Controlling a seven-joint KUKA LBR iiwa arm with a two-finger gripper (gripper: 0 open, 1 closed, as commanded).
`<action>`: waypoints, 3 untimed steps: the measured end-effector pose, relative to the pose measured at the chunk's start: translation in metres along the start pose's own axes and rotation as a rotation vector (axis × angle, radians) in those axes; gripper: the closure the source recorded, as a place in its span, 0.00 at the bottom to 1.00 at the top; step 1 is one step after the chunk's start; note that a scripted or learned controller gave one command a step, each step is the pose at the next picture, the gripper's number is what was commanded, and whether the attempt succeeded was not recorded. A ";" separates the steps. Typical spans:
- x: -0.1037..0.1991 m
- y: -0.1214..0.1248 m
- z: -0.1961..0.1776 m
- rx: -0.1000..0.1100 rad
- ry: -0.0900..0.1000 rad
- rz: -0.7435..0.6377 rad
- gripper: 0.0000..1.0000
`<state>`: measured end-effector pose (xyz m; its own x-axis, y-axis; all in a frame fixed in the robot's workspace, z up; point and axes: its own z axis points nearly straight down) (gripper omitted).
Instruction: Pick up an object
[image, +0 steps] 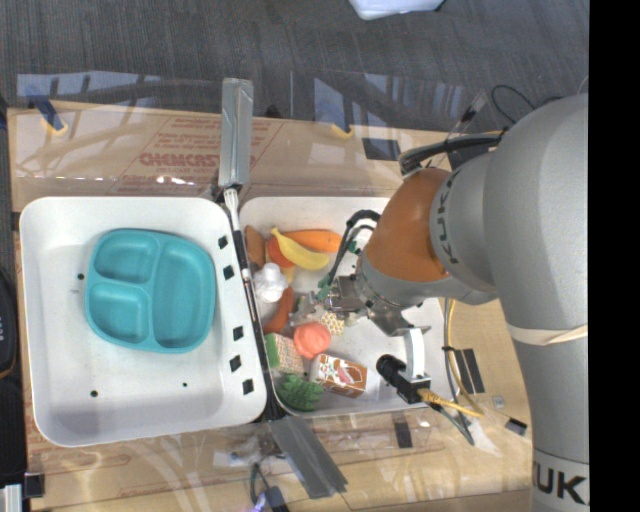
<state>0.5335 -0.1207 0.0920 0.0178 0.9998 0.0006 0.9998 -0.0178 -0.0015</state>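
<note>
The gripper (335, 305) is low in the right bin (430, 320), near its centre; I cannot tell its state. Just at 7 o'clock of it lies a round, salmon-pink fruit (312, 339). A yellow banana (300, 250) lies at 11 o'clock.

Arm (470, 230) hides bin (300, 208) (right half), toys.

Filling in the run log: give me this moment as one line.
arm: over right bin | gripper: low among toy food, by banana | grasp: unconfirmed | left bin: teal divided plate
</note>
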 end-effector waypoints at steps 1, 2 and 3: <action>0.000 0.000 -0.009 0.002 0.000 -0.003 1.00; 0.000 0.000 -0.009 0.002 0.000 -0.004 0.00; 0.001 0.001 -0.019 0.001 -0.002 -0.007 1.00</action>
<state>0.5342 -0.1201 0.1108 0.0110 0.9999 -0.0012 0.9999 -0.0110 -0.0024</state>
